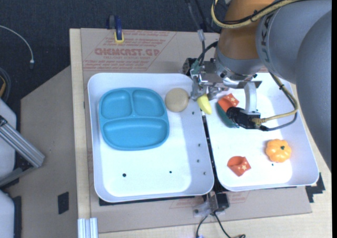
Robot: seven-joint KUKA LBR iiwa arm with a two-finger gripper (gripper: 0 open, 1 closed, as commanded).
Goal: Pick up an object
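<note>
Front row first: seeing a small red piece (239, 165) sitting in the near part of the right bin (295, 175), with a little orange pumpkin (278, 150) sitting to its right and slightly farther back, the two well apart.

Moving across to the left bin (158, 171): noticing a blue divided plate (134, 117) lying flat in its left half, and a beige ball (177, 99) resting just beside the plate's far right corner.

Back on the right side, spotting a yellow toy (204, 105) lying right along the seam between the two bins, tilted, and a red-orange toy (228, 101) just right of it with a bit of green at its near side.

Looking at the gripper (206, 88) hanging directly over that yellow toy at the far left corner of the right bin, just beside the ball. Honestly not managing to tell whether it's released or clenched from this angle, and not seeing anything clearly grasped in it.

Farther back: seeing a cardboard sheet (131, 47) with red print lying under both bins, and a blue and yellow clamp (119, 29) gripping its far edge.
</note>
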